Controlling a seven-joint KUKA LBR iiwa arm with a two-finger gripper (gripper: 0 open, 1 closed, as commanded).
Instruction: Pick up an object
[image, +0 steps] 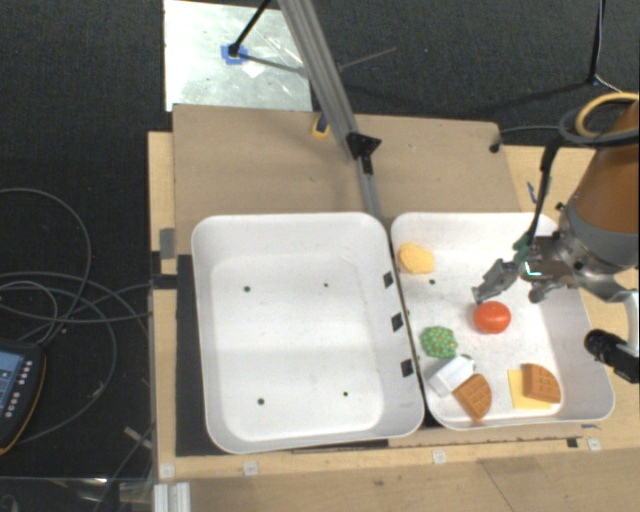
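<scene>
Plainly, the red, round object (492, 318), smooth and tomato-like, lay in the right bin (470, 235), about midway along its length and toward its right half. Just above it hung the gripper (515, 281), its two dark metal fingers spread apart, one fingertip (487, 291) angled down to the left and ending just beside the red ball's top edge, the other fingertip (541, 292) off to the right; nothing sat between them. Whether the left tip actually touched the ball could not be told from this slant.

Around the red ball lay other small food-shaped pieces. A knobbly green lump (438, 341), broccoli-like in texture, rested to its lower left near the bin's left wall. Below that sat a small white block (452, 373), tilted, touching a tan, bread-like wedge (474, 395). At the lower right a flat yellow square (526, 391) lay with a brown, rounded slice (541, 381) overlapping its upper right part. A pale yellow, rounded lump (416, 259) sat near the top left corner.

The left bin (215, 330), a shallow white plastic tray with rounded corners, stood beside the right one, joined by dark clips. Both rested on a brown board-like bench (250, 160). The grey arm with its orange band (610, 190) came in from the right.
</scene>
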